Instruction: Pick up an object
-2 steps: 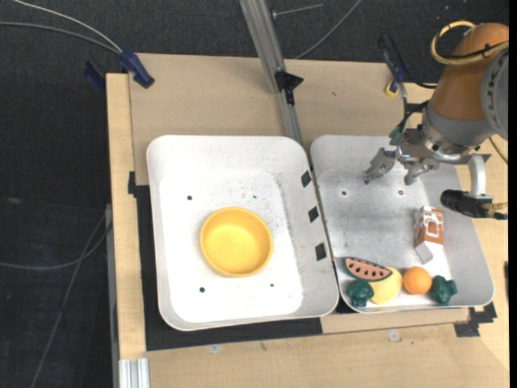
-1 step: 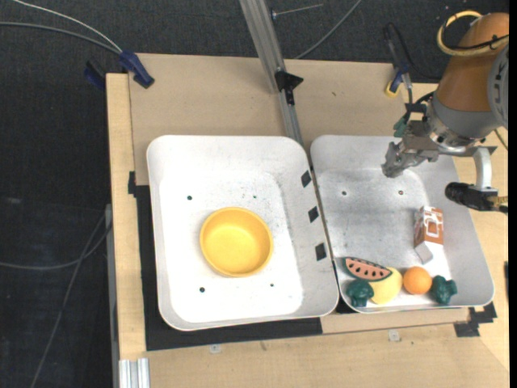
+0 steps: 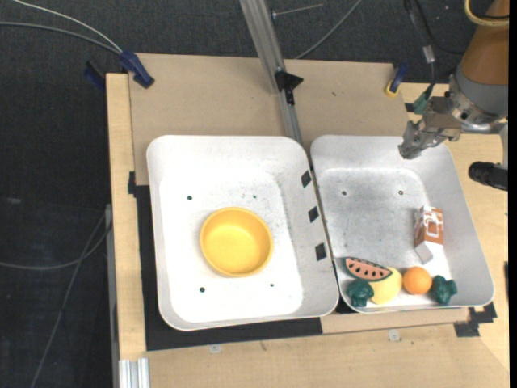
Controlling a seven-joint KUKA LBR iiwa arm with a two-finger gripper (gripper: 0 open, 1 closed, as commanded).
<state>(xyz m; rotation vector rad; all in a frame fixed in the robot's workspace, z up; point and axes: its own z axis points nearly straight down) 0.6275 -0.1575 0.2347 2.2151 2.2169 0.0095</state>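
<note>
Camera view looking down at a slant on the counter (image 3: 218,87), taking the near edge first. Sitting crowded along the near rim of the right bin (image 3: 380,164): a green toy (image 3: 359,292), a watermelon slice (image 3: 368,268), a yellow piece (image 3: 389,286) touching the slice, an orange ball (image 3: 417,281) and a second green toy (image 3: 443,289). Probably sliding there because the bin floor dips toward that rim, though only judging. Lying a little farther back, near the right wall, a small brown and white carton (image 3: 429,227), apart from the cluster. Resting in the left bin (image 3: 174,176), mouth up, a yellow bowl (image 3: 235,240), well clear of everything else. Hanging over the far right corner of the right bin, the claw (image 3: 414,146), carrying nothing visible beneath it; whether apart or together, impossible to tell at this size. Standing well apart from every candidate, so seemingly hovering before choosing a target rather than grasping. Rising farther back between the two bins, a slanted metal pole (image 3: 266,47), with loose cables (image 3: 48,18) trailing over the dark floor beyond.
</note>
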